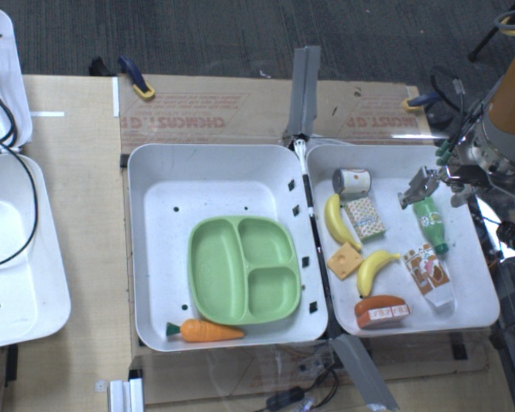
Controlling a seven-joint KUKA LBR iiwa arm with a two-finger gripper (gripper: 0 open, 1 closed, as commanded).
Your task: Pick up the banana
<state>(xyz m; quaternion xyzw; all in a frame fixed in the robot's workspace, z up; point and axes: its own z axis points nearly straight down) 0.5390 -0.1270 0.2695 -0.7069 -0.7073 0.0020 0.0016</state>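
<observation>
We judge the pick not yet begun: two bananas (333,220) (374,269) lie untouched in the right bin (481,303), left of the green bottle (429,221), while the gripper (422,184), holding nothing, hovers just above that bottle.

Lighting is even and fairly bright, seemingly from overhead, leaving only soft, short shadows. The two shallow white plastic bins (146,230) come close to overexposed, their floors pale with little texture. The dark floor along the top of the frame stays dim and grainy. The whole picture is slightly soft; small print on packets at centre right is unreadable. The grey arm's wrist (498,144) at the right edge looks blurred. Straight edges bow slightly near the frame's borders.
</observation>
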